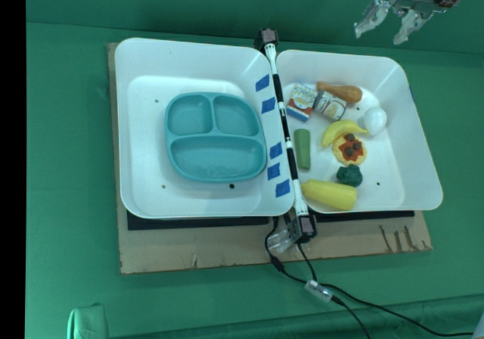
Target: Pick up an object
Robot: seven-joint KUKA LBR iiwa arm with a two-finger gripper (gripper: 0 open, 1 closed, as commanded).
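A: What's nearest in the right bin point(423, 178)?
B: A corn cob point(330, 194) at the front, a broccoli point(349, 175) just behind it.
A: And further back?
B: A small pizza point(351, 150) touching a banana point(342, 132), a cucumber point(302, 148) by the divider, an egg point(374, 119), then two cartons point(301, 97) and a carrot point(340, 92).
A: The left bin point(144, 95)?
B: It holds a teal plate point(215, 135).
A: The end effector point(388, 21)?
B: Far back, above the counter, fingers spread, pinching nothing.

One camera looks down at a slant from above the bench, set well back. Both white bins point(136, 178) sit mid-frame, green cloth point(68, 269) all around them.
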